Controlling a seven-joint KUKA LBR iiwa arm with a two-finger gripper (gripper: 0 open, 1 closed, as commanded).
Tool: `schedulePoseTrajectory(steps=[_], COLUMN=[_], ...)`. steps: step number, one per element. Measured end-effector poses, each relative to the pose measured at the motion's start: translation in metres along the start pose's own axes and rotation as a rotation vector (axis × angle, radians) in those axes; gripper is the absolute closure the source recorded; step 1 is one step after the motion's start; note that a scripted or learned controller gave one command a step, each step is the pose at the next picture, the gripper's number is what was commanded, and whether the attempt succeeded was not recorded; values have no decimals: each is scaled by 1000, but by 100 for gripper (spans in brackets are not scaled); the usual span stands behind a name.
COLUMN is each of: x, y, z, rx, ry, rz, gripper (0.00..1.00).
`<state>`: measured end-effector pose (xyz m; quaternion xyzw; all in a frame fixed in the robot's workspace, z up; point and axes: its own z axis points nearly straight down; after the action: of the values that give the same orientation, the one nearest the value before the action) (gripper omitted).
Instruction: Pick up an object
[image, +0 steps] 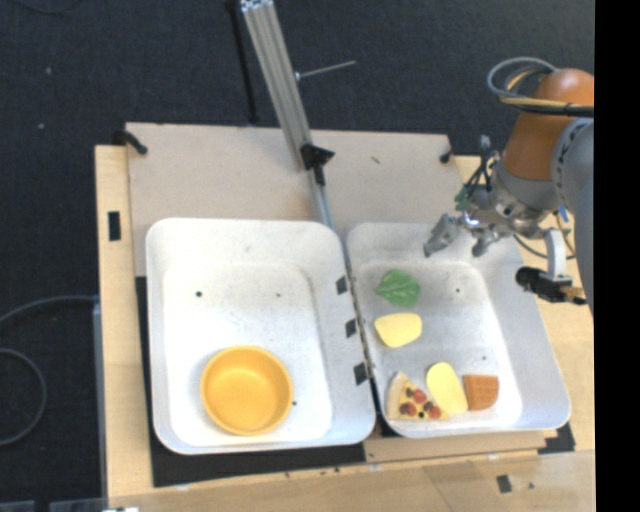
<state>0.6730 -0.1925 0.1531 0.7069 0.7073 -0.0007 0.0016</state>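
Observation:
The right bin (520, 330) holds a green leaf-shaped piece (398, 288), a pale yellow piece (397, 329), a second yellow oval piece (445, 387), a pizza-like slice with red dots (411, 400) and an orange-brown block (481, 391). My gripper (461, 238) hangs over the far edge of the right bin, up and to the right of the green piece. Its two fingers stand apart, open, with nothing between them.
A yellow bowl (246, 389) sits at the front of the left bin (180, 260). A slanted metal pole (283, 88) rises behind the bins, its foot near their shared far corner. The grey arm with its orange band (550, 100) comes in from the right.

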Motion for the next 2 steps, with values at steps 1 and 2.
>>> schedulePoseTrajectory(steps=[1,2], x=[-1,-2], y=[-1,1], z=[52,37], rx=[4,-3], ry=[1,-2], rz=[-1,-2], gripper=[0,100])
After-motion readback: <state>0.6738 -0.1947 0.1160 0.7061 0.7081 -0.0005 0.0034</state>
